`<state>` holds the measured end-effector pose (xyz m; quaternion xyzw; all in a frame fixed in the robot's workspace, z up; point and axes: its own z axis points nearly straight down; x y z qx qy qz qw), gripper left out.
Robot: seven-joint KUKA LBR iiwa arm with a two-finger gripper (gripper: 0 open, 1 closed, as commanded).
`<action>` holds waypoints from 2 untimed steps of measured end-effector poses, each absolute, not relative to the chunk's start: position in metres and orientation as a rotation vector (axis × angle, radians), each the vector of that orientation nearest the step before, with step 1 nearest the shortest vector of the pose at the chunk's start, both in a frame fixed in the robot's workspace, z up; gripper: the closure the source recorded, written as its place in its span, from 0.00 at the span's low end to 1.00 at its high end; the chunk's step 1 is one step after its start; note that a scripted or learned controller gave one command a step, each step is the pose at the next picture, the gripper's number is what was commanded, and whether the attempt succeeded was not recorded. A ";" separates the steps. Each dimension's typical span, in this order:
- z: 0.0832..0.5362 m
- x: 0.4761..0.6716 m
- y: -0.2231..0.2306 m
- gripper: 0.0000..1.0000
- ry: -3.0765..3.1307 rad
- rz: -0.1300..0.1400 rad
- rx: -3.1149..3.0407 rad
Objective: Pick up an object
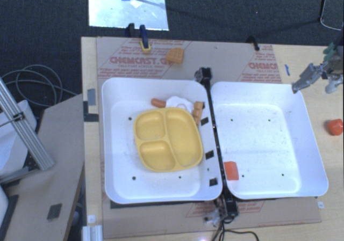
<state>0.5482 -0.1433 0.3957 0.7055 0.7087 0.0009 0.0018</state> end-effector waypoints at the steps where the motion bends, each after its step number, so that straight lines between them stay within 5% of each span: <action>1: 0.396 0.548 -0.143 0.00 2.224 0.003 2.214; 2: 0.428 0.484 -0.206 0.00 2.209 0.002 2.223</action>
